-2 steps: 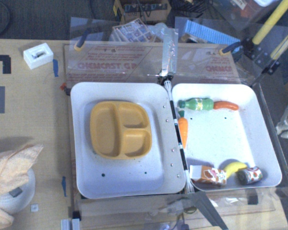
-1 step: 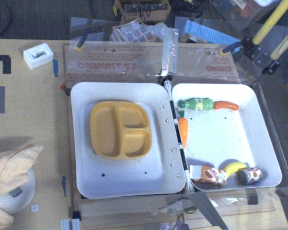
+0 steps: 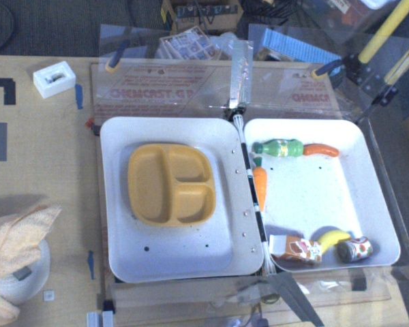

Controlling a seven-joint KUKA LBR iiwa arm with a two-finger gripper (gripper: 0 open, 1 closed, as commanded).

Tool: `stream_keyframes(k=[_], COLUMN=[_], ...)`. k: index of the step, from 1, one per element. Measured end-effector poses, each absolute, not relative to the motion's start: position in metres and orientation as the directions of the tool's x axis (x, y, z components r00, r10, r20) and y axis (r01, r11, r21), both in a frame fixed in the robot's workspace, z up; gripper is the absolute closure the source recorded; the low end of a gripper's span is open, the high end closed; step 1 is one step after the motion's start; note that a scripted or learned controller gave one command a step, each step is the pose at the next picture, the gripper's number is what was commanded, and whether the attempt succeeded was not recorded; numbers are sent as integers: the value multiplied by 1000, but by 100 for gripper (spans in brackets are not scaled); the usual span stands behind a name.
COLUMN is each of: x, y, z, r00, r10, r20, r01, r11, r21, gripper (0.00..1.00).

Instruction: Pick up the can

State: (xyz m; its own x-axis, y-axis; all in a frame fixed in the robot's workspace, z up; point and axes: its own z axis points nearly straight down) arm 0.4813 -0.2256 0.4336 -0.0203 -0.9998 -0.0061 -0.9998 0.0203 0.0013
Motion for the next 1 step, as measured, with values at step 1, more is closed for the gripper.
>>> stream_keyframes(k=[1], x=[482], y=[-222], z=[304], r00=[324], r10=[-946], r20=[-6], r01=[-946], r11=[-324], r21=[1], gripper=[100])
